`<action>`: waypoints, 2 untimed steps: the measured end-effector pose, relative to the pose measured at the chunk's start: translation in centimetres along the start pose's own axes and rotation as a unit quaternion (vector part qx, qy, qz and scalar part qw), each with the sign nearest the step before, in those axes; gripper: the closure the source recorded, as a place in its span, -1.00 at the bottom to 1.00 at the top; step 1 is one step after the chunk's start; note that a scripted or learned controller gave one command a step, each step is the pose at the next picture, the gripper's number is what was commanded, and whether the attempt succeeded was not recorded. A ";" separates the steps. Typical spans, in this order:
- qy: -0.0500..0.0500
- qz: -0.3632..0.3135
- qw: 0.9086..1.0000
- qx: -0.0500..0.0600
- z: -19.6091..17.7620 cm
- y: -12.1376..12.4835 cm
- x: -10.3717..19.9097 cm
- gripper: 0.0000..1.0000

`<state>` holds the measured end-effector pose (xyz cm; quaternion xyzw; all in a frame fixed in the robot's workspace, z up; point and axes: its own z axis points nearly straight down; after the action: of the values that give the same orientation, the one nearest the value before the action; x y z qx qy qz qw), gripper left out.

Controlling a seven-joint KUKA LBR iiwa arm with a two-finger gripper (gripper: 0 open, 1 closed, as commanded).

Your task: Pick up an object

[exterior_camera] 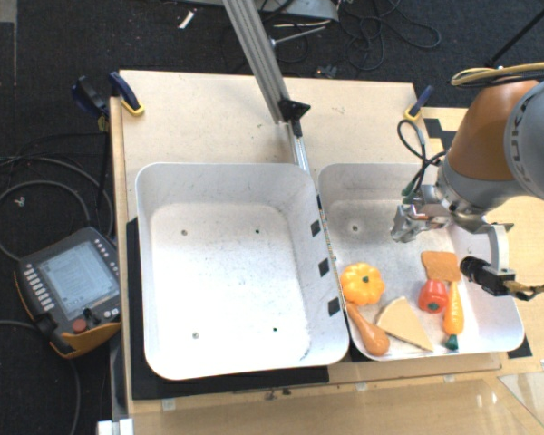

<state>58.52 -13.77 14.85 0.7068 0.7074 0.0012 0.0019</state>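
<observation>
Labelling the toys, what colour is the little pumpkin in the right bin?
Orange; the pumpkin shows best in the camera view, in the right bin.

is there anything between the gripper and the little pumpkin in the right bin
Nothing visible does. The gripper hangs over bare floor in the right bin, and the pumpkin lies toward the near side, with bare white bin floor between them. The other toys sit beside or beyond the pumpkin.

Five toy foods lie below the gripper [404,227] in the right bin: a yellow pumpkin [363,284], an orange gourd [369,331], a pale cheese wedge [405,323], a red pepper [432,295] and a carrot [453,312].
</observation>
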 end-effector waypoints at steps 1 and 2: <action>0.000 -0.001 1.000 -0.001 -6.2 -0.3 0.4 1.00; 0.000 -0.001 1.000 0.000 -9.3 -0.2 0.4 1.00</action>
<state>58.32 -13.36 24.12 0.7061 0.7081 0.0012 0.0023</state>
